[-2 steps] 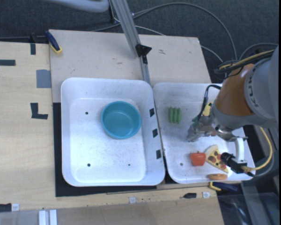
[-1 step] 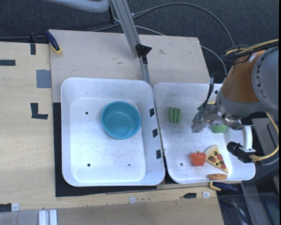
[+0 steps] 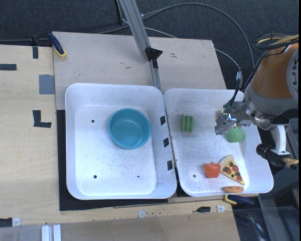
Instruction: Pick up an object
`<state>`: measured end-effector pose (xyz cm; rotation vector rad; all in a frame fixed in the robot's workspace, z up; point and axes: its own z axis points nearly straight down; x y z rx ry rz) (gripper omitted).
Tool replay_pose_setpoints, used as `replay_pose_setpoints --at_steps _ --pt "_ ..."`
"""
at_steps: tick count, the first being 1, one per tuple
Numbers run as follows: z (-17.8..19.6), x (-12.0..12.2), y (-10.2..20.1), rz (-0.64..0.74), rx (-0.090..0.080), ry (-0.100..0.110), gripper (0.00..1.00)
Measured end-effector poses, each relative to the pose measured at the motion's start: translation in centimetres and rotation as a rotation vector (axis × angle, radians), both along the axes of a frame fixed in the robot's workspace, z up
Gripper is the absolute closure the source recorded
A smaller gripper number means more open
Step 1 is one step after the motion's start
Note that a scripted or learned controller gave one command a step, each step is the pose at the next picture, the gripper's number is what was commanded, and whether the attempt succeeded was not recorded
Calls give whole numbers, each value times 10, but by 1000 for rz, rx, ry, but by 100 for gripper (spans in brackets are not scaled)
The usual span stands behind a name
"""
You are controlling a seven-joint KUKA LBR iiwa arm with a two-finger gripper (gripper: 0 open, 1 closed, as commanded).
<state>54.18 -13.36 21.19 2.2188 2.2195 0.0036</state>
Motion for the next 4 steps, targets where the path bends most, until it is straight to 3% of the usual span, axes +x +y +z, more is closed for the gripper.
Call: replay_pose_setpoints --at_steps 1,3,4 --pt "16 0 0 0 1 3 100" --pt "25 -8 110 4 2 4 100" --pt "12 -17 162 4 1 6 100"
